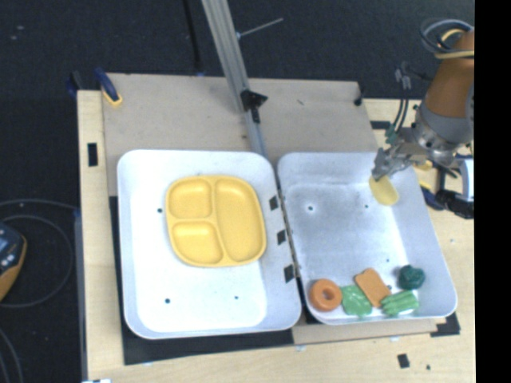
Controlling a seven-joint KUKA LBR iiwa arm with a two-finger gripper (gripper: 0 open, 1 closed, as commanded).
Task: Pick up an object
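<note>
Tool (389,168) over the right white bin's (335,214) far right corner – a small pale yellow rounded piece (385,191) sits right under its tip; can't tell if it's gripped. Orange ring (325,294), orange block (371,286) and green toys (399,302) along the near edge. Yellow divided plastic plate (215,219) in the left white bin (144,294).

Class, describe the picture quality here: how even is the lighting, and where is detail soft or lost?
Camera view: lighting flat and even, shadows faint; the left bin looks washed out; the claw and pale yellow object beneath it look soft; dark floor swallows detail.
</note>
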